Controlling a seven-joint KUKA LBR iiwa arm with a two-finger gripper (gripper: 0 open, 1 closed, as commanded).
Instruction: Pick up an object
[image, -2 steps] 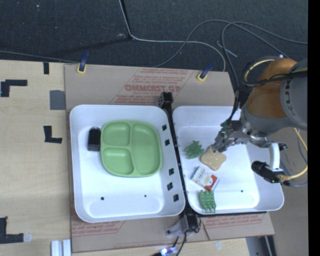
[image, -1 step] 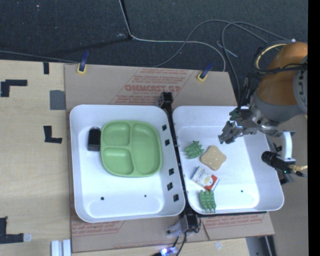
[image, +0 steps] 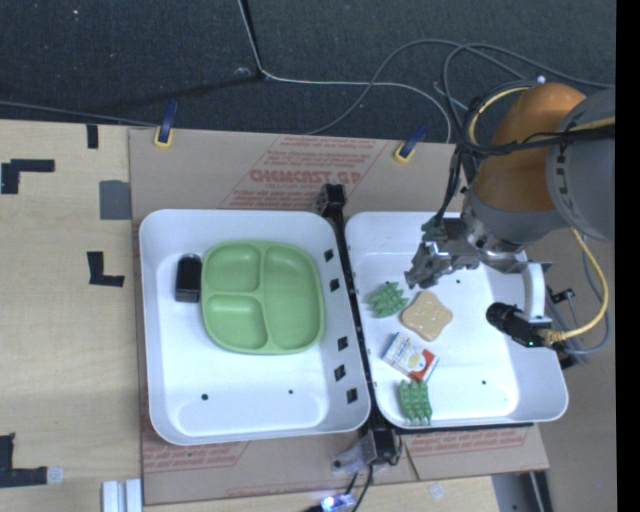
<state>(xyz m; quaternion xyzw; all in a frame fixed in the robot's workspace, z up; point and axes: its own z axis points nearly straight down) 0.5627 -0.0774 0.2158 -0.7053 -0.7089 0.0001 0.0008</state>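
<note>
In the right bin (image: 520, 390) lie a tan bread-like slice (image: 427, 316), a small green leafy piece (image: 386, 298), a white and red packet (image: 409, 357) and a green toy (image: 415, 400). My gripper (image: 428, 266) hangs over the bin's upper middle, just above and behind the tan slice. Nothing shows between its dark fingers. The left bin (image: 165, 380) holds a green divided plate (image: 263, 298) and a small black block (image: 188, 279).
A black divider with clips (image: 346, 300) runs between the two bins. Cables (image: 400, 70) loop over the dark backdrop behind the bench. A black fitting with a yellow cable (image: 520, 325) juts from the arm over the right bin's right side.
</note>
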